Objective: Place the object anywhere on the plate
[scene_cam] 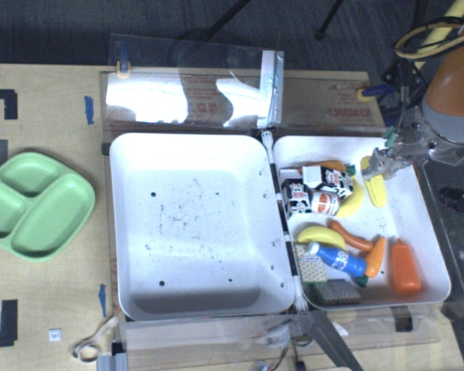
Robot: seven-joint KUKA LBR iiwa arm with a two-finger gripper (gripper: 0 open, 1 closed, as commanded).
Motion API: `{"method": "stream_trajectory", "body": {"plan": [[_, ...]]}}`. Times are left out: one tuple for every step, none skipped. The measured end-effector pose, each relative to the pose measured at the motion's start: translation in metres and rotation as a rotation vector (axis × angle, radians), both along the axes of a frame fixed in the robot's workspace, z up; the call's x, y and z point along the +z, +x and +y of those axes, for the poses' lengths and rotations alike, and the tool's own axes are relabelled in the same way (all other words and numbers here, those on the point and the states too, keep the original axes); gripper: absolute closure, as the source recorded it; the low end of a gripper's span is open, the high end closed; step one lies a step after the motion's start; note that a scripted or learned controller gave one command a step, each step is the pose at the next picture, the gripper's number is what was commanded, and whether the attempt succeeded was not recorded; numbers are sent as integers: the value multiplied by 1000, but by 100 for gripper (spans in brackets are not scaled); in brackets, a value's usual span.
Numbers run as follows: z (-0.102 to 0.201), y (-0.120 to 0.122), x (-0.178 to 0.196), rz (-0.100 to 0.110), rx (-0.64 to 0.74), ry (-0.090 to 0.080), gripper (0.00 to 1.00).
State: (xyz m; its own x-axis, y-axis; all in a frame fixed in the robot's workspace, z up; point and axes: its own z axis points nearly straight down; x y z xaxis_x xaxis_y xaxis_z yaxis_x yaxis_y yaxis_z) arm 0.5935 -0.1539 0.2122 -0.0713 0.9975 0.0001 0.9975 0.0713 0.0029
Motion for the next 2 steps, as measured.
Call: {"method": "stream_trajectory", "body": {"plan": [[7,15,-78,-2,114,-2,100],[38,-49,-57,-9,383,-18,100]]}}
